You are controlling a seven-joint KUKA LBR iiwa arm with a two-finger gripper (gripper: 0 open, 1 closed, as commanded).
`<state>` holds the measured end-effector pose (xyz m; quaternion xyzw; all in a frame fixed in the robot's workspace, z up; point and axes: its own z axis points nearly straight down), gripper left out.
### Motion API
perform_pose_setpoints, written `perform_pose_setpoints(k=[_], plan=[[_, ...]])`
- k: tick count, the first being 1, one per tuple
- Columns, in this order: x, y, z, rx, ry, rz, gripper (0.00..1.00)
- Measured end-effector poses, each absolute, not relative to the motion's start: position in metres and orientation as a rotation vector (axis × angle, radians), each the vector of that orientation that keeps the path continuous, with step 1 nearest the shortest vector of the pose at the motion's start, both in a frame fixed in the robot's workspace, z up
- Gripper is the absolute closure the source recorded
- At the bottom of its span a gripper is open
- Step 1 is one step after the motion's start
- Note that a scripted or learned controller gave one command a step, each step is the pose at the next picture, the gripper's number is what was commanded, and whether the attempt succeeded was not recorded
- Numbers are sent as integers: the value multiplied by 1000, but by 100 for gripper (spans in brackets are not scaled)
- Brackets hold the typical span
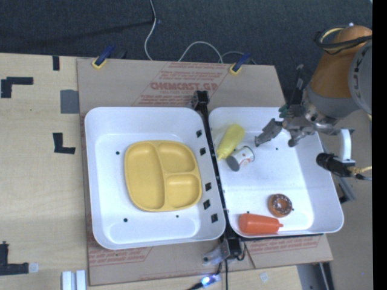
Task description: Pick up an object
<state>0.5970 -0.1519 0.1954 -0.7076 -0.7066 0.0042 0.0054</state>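
Note:
My gripper (279, 136) hangs over the far part of the right bin (314, 186), its two dark fingers spread apart with nothing between them. To its left lies a yellow bottle-shaped object (230, 140) against the bin's left wall. A small white cup-like object with a grey end (240, 158) lies just below the yellow one. Near the front of the same bin sit a brown chocolate donut (280, 205) and an orange carrot-like object (259, 224).
The left bin (103, 162) holds a yellow divided plate (162, 175). A black divider (208, 162) runs between the bins. Both bins rest on a cardboard sheet (175, 83) held by clips. The grey and orange arm (338, 71) enters from the right.

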Motion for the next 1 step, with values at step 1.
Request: perform_pose_setpoints(k=[1], plan=[[600, -152, 202, -2219, -2222, 2, 0]])
